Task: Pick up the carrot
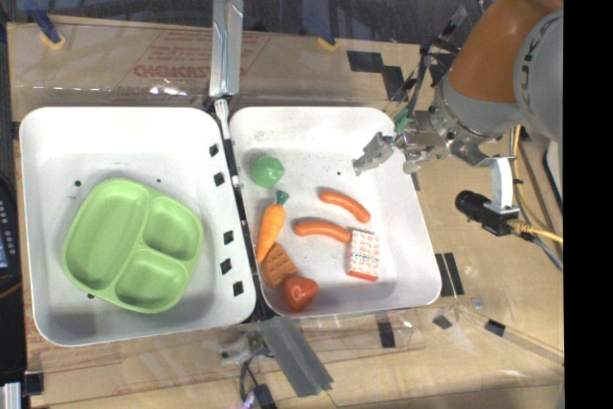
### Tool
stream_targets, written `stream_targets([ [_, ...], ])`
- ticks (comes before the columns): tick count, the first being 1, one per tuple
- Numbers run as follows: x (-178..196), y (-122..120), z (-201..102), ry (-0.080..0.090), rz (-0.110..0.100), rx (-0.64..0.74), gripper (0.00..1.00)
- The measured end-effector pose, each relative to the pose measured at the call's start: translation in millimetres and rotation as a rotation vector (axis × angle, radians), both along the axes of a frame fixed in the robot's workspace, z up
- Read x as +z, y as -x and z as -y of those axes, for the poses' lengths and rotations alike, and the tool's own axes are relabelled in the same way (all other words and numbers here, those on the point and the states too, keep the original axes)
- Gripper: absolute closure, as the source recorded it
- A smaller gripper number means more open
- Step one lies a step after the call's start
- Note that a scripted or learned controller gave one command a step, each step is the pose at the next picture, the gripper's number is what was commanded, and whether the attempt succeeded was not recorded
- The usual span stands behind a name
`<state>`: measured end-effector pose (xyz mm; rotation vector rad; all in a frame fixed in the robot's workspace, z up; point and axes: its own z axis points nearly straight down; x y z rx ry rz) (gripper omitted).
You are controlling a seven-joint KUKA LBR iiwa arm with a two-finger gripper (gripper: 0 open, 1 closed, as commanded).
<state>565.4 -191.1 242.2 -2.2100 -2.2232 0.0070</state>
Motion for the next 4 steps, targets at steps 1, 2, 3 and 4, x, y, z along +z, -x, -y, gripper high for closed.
stream_targets([
  [1, -81.3, -26.8, -61.7, 0.0, -0.002, 0.101, 0.0],
  [2, -152.8, -1.8, -94.3, -0.001, 0.002, 0.384, 0.0],
  [3, -147.9, 63.4, -84.0, -0.001, 0.0, 0.188, 0.0],
  [4, -138.6, 62.1, -83.1, 0.001, 0.003, 0.189, 1.0],
])
